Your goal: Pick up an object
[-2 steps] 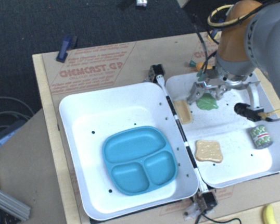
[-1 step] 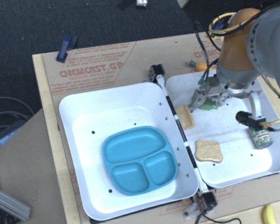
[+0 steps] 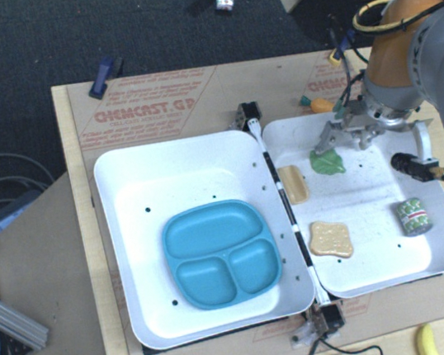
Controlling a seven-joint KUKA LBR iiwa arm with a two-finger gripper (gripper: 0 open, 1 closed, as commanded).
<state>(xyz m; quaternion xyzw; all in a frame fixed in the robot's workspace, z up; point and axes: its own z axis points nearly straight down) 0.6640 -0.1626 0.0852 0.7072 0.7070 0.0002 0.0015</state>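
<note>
Your gripper [image 3: 346, 129], finger state not discernible, hangs just beside the green leaf-like item [image 3: 327, 161] at the far side of the right bin [image 3: 387, 267]; it looks light and floppy—pinch its thick middle.

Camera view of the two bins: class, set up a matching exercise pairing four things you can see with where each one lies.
Things:
1. blue divided tray
2. green leafy piece
3. toast slice
4. green-and-white can

Places:
A. right bin, near its right wall
B. left bin
C. right bin, front, near the divider
D. right bin, back, just below the end effector

Pairs: 1-B, 2-D, 3-C, 4-A
</note>
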